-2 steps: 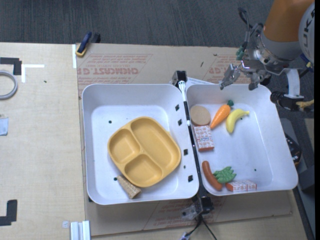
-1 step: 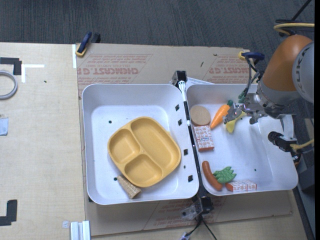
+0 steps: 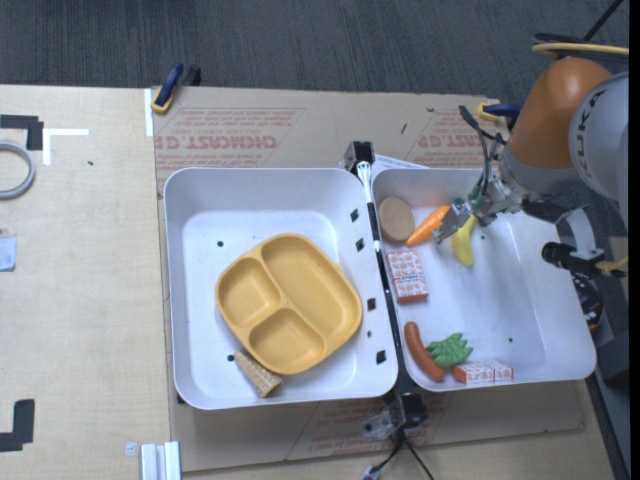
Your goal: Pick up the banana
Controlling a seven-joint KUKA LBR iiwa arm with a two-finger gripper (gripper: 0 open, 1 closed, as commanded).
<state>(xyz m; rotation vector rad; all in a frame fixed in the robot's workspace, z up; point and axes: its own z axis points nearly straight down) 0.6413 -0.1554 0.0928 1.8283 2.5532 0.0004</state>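
Two shallow white bins are seen side by side on a cardboard sheet (image 3: 300,128) laid over the bench. The left bin (image 3: 190,268) is occupied by a yellow divided plate (image 3: 288,303), set at a tilt, with a brown wedge of bread (image 3: 258,373) lying just off its lower edge near the bin's front wall.

The right bin (image 3: 530,318) is reached into by the arm from the right, its orange band (image 3: 550,108) visible above the wrist. The gripper (image 3: 470,213) is lowered at the upper part of this bin, directly over the banana (image 3: 463,245). The banana is found lying just below the gripper tip, yellow, slanted, its upper end hidden under the tool. Whether it is pinched between the fingers cannot be told, since the tip is small and crowded by cabling.

Just left of the banana a carrot (image 3: 430,225) is noted, orange, angled, its tip close to the gripper. Beside it, against the divider, a tan round item (image 3: 396,218) is seen. Below that a small red-and-white box (image 3: 407,274) lies flat. Along the front of the bin a sausage (image 3: 421,351), a green leafy piece (image 3: 450,349) and a second small red box (image 3: 486,372) are grouped close together.

A blue clip (image 3: 168,86) is seen at the cardboard's far left corner.
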